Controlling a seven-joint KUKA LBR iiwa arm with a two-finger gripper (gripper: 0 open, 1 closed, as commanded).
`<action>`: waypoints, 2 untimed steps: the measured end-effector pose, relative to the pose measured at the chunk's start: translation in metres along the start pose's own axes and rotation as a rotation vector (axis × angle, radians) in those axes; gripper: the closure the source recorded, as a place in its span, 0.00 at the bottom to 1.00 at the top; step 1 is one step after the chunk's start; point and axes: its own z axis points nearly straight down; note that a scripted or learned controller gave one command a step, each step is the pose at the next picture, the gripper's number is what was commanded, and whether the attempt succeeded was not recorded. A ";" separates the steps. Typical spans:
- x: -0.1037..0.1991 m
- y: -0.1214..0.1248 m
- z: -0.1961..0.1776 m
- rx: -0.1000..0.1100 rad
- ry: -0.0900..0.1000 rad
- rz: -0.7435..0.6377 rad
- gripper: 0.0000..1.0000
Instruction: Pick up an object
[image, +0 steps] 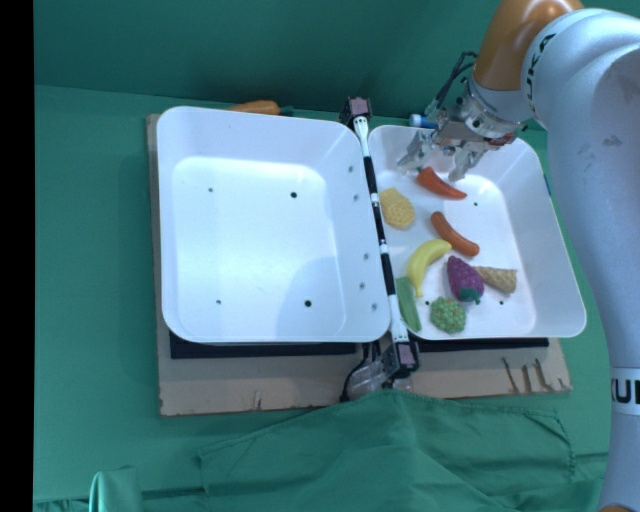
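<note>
The red chili pepper (440, 183) lies in the far part of the right bin (560, 300), directly below the gripper (443, 158). The gripper's fingers (412, 155) are spread wide, with nothing between them; whether they touch the pepper cannot be determined. Nearer in the same bin: a yellow pineapple (397, 209), sausage (455, 234), banana (428, 262), purple grapes (464, 278), ice-cream cone (497, 278), green cluster (448, 315) and a green pod (407, 304) against the dividing wall. An orange object (255, 106) behind the left bin (180, 140) is partly hidden by its rim.
</note>
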 end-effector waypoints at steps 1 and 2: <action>0.048 -0.030 -0.100 -0.022 -0.001 -0.005 0.00; 0.045 -0.031 -0.093 -0.012 -0.002 -0.001 0.00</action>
